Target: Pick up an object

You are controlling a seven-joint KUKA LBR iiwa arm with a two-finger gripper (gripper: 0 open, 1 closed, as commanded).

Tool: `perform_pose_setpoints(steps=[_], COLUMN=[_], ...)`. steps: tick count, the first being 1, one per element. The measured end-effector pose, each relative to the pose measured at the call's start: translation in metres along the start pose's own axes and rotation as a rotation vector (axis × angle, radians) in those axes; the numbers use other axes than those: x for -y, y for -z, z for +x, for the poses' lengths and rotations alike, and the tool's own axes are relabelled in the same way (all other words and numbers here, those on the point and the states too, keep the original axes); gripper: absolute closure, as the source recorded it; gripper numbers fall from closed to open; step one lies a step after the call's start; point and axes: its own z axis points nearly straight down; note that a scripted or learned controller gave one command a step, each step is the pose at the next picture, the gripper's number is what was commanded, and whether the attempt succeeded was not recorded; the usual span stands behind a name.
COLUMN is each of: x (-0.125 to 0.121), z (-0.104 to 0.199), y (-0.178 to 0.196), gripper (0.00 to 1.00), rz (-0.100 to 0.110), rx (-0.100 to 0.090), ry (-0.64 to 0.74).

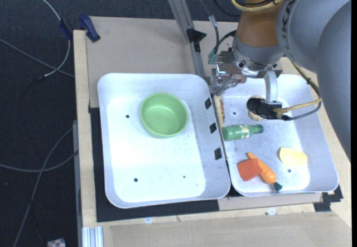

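My gripper (224, 83) hangs over the far left corner of the right bin (312, 129), close to the wall between the two bins. Nothing shows between its fingers. Just below it a thin brown strip (221, 111) lies along that wall. A small green bottle (242, 131) lies on its side in the right bin, a little nearer the front than the gripper. Near the front edge lie an orange and red carrot-like toy (256, 169) and a pale yellow piece (293, 156). A green bowl (163, 114) stands upright in the left bin (128, 173).
The grey arm and its orange band (262, 6) cover the far right of the bench. A slanted metal rail (178, 6) rises behind the bins. A blue clip (88, 27) sits at the bench's far left corner.
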Motion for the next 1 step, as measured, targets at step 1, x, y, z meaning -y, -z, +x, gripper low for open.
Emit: perform_pose_setpoints(steps=[1], x=[-0.0030], z=[0.0556], y=[0.0168], gripper=[1.00], rz=[-0.003], rx=[-0.001], ry=[0.001])
